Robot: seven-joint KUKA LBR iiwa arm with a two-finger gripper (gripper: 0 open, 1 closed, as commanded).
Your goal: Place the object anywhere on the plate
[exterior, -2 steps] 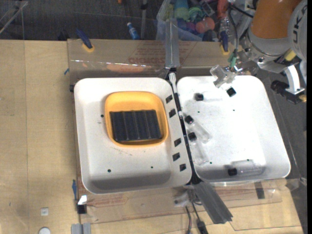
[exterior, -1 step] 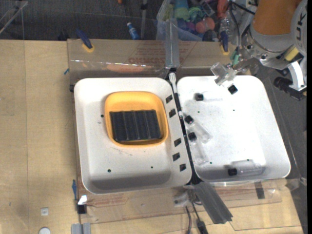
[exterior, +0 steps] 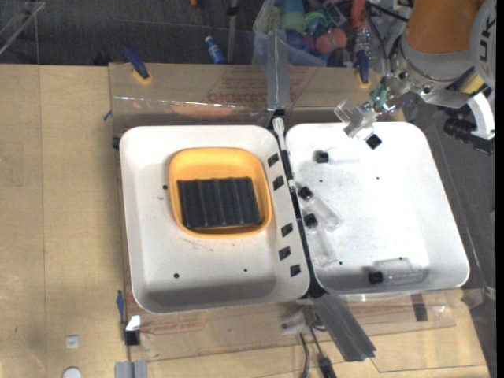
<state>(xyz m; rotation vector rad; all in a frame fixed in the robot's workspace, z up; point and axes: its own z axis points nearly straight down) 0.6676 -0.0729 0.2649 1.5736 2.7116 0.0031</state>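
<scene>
A black ridged rectangular object [exterior: 219, 203] lies flat inside the yellow plate [exterior: 217, 161], which sits in the left white bin [exterior: 150, 258]. My gripper [exterior: 364, 126] hangs over the far edge of the right bin [exterior: 425, 211], well away to the right of the plate and the object. Nothing shows in the gripper.
A divider with black clips [exterior: 285, 211] runs between the two bins. Small dark specks and a clear piece [exterior: 394, 272] lie on the right bin's floor. A box of colourful toys [exterior: 323, 14] stands behind the bench. The arm's orange band [exterior: 445, 6] is at the top right.
</scene>
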